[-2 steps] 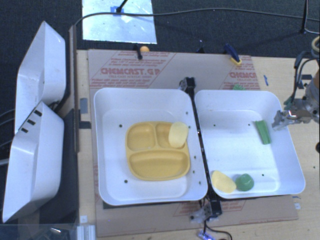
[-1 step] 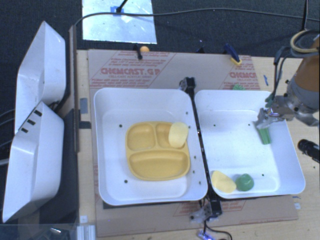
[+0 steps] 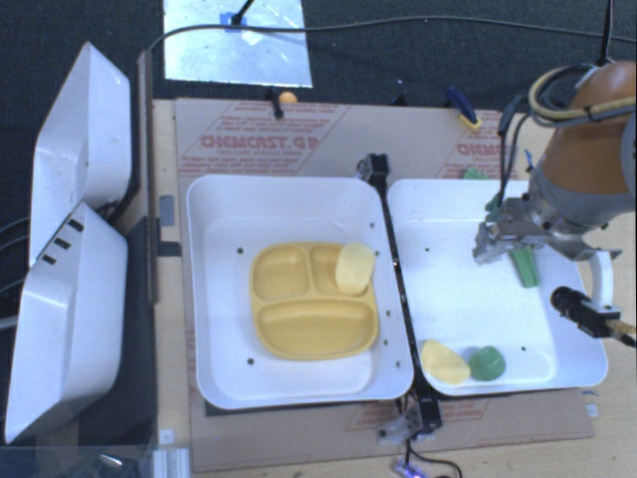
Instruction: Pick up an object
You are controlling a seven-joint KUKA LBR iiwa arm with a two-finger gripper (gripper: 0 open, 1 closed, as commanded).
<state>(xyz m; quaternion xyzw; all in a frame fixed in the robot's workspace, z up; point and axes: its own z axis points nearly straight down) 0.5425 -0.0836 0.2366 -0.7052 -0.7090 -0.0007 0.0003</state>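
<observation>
My gripper [image 3: 508, 239] hangs over the right bin [image 3: 438, 217], toward its right side, below the grey wrist and the orange band. A green elongated object [image 3: 525, 266] sticks out at a slant from under the gripper's lower edge; I cannot tell whether it is held or lies on the bin floor. A pale yellow lump [image 3: 444, 362] and a green round object [image 3: 487, 363] lie side by side at the near edge of the right bin. In the left bin [image 3: 219, 267] a yellow divided plate [image 3: 299, 322] carries a pale yellow rounded piece [image 3: 354, 268] on its upper right part.
A black fixture [image 3: 582, 310] juts over the right bin's right rim. White housings [image 3: 75, 237] stand at the far left. A metal sheet [image 3: 234, 28] lies beyond the bench. Clamps sit at the seam between the bins [image 3: 374, 167].
</observation>
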